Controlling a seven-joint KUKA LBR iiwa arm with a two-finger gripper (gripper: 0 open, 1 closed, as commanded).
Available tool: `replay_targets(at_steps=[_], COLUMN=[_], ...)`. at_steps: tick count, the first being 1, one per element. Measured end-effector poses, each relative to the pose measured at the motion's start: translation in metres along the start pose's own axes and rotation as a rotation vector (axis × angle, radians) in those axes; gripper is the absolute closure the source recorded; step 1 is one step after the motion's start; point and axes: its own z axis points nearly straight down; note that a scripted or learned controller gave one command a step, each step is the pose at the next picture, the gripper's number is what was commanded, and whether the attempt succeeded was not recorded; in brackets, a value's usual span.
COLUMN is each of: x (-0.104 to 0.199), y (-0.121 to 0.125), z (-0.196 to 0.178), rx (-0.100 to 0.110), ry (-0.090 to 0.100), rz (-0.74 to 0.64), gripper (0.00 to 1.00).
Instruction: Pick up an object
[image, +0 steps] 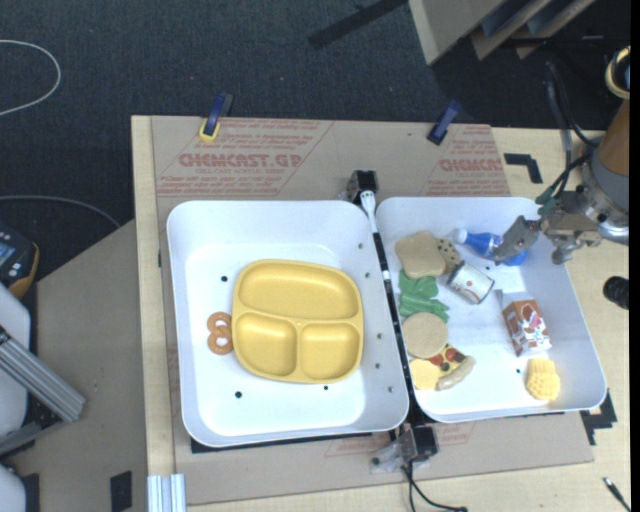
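I'm in the approach step, my gripper (538, 240) spread over the right bin's (585, 345) upper right near the blue object (484, 243), and next must descend and close.

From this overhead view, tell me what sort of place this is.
Probably a robotics lab test bench: two white bins clamped on a protective board, toy food in the right one, cables on the dark floor.

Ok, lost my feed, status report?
Gripper over right bin, far side, nothing seen held. Blue object beside it. Small can and toast close by.
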Motion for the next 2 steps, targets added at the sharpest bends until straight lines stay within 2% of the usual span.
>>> replay_targets(at_steps=[1,2], x=[0.0,0.001], y=[0.002,0.005], z=[-0.007,0.035], rx=[-0.013,-0.009], ry=[-0.003,-0.002], rz=[-0.003,-0.003], gripper=[0.0,0.0])
